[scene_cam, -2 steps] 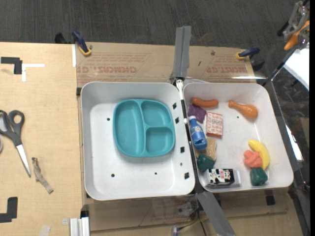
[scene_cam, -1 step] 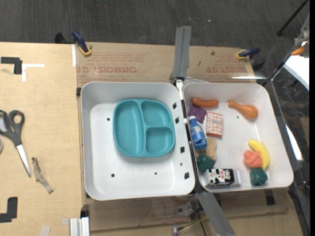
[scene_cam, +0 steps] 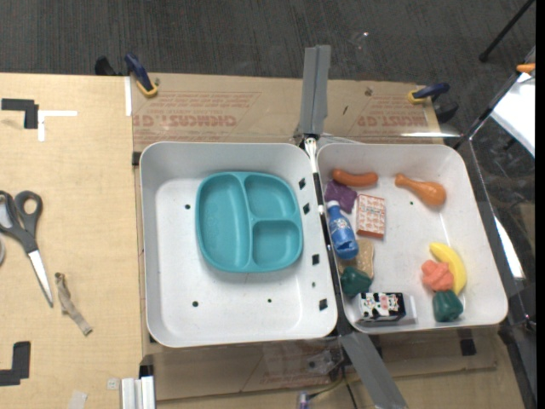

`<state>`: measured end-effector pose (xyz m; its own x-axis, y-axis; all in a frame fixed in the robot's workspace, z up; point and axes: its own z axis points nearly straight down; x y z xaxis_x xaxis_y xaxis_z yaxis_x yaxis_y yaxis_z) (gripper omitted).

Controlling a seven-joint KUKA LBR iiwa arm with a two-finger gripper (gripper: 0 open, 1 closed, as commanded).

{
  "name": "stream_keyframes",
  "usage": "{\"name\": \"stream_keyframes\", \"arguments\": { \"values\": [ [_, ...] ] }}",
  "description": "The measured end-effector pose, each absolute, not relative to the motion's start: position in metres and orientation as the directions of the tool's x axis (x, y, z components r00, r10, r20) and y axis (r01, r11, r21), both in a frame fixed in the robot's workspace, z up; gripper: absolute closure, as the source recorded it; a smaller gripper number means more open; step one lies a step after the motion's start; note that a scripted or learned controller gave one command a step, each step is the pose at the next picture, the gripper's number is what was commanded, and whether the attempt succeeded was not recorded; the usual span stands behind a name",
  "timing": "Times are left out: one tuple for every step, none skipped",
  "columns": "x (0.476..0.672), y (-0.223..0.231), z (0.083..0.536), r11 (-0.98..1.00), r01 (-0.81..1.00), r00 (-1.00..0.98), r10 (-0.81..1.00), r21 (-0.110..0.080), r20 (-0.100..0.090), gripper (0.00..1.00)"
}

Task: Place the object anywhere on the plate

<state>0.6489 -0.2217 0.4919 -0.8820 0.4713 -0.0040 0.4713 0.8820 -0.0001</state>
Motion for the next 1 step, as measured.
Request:
{"name": "stream_keyframes", "arguments": {
  "values": [
    [0.6508,-0.2203,0.5007,0.885,0.466,-0.885,0.466,-0.001,-0.008,1.00]
  ]
}}
